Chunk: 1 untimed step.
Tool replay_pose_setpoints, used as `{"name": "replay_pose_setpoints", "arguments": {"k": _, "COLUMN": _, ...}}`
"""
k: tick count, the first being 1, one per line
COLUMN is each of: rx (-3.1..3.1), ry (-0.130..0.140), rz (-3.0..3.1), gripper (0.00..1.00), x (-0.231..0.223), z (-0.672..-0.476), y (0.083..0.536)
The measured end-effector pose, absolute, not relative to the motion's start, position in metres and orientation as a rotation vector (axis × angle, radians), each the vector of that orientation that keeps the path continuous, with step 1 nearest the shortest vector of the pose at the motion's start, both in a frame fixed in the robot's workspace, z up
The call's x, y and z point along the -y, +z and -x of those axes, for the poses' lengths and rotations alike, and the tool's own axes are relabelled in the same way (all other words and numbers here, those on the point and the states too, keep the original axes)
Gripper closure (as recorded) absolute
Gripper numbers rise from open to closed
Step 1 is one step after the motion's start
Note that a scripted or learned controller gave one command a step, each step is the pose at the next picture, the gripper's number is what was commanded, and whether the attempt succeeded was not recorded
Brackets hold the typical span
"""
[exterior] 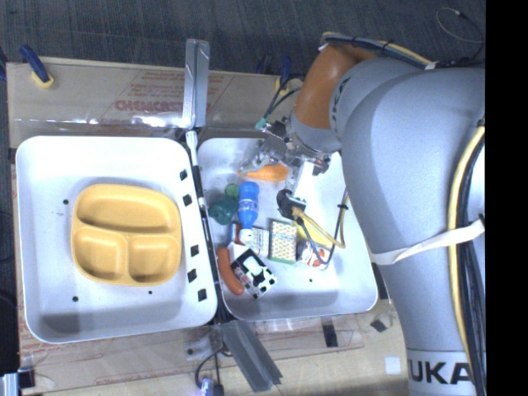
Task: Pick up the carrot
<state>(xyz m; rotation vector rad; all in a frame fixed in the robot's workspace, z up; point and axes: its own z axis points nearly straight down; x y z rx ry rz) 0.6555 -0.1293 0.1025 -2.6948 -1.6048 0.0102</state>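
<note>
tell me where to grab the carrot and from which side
Grip the carrot across its thicker middle, coming from above. It lies flat, lengthwise left to right, near the right bin's back wall, with the gripper right at it, so a sideways approach looks cramped.

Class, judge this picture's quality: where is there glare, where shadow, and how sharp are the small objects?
Camera view: the white bins look bright, near washed out; soft shadow lies under the yellow tray; the carrot and small clutter look slightly soft; the grey arm looms large in front.
</note>
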Motion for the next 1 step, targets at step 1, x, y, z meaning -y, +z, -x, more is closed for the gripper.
{"name": "replay_pose_setpoints", "arguments": {"k": 1, "rx": 1.61, "ry": 0.015, "rz": 2.688, "gripper": 1.0, "x": 0.1289, "z": -0.6557, "y": 0.1103}}
